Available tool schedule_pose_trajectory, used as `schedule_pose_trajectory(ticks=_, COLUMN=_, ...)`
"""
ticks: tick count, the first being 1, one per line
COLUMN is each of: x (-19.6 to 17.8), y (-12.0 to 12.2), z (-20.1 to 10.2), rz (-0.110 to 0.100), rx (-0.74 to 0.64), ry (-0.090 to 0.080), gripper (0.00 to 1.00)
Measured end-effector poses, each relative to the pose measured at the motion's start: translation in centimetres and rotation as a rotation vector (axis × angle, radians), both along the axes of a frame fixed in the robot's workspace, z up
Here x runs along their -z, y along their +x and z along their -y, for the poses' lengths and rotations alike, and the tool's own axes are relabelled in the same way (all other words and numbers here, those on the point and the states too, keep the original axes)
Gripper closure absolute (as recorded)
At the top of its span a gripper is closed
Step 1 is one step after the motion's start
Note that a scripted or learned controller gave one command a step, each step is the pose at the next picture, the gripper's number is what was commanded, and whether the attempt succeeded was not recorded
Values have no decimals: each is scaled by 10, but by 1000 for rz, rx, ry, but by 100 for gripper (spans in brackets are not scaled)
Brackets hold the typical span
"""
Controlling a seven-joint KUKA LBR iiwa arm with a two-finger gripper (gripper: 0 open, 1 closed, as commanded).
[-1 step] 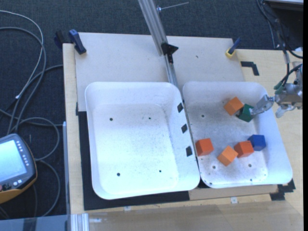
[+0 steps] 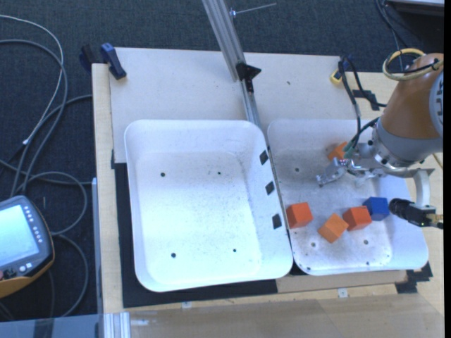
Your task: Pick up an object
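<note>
The gripper (image 2: 330, 177) reaches in from the right over the far part of the right bin (image 2: 310, 259), its metal fingers (image 2: 325, 179) pointing left and low over the bin floor. Whether the fingers are spread or closed cannot be told from this view; nothing is seen between them. Just behind them, on the far side, an orange block (image 2: 340, 150) is partly hidden by the gripper body, so whether it touches the gripper is unclear.

Four more blocks lie nearer in the same bin. An orange-red cube (image 2: 299, 214) sits by the bin's left wall, its edges turned slightly off the bin's sides. To its right is a lighter orange cube (image 2: 332, 227), turned like a diamond, a corner towards the near rim. Just beside that, to the right, is another orange-red cube (image 2: 357, 217), and touching or nearly touching it on the right is a blue cube (image 2: 378, 208). All are small, blocky and about equal in length and width, with no clear long axis.

The left bin (image 2: 141, 146) stands beside it on the pale worktop (image 2: 176, 83).
</note>
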State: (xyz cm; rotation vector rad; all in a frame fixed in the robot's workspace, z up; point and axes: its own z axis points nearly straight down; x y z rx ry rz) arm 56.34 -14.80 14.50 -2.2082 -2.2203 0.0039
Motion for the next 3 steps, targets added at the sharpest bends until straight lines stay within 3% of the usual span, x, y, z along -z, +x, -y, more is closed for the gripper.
schedule_pose_trajectory(ticks=1, x=26, y=-48, z=-27, rz=6, rx=7, ry=-6, gripper=0)
schedule_pose_trajectory(ticks=2, x=37, y=-17, z=-44, rz=33, rx=10, ry=-20, gripper=0)
schedule_pose_trajectory(ticks=3, x=44, y=25, z=36, rz=13, rx=9, ry=-11, gripper=0)
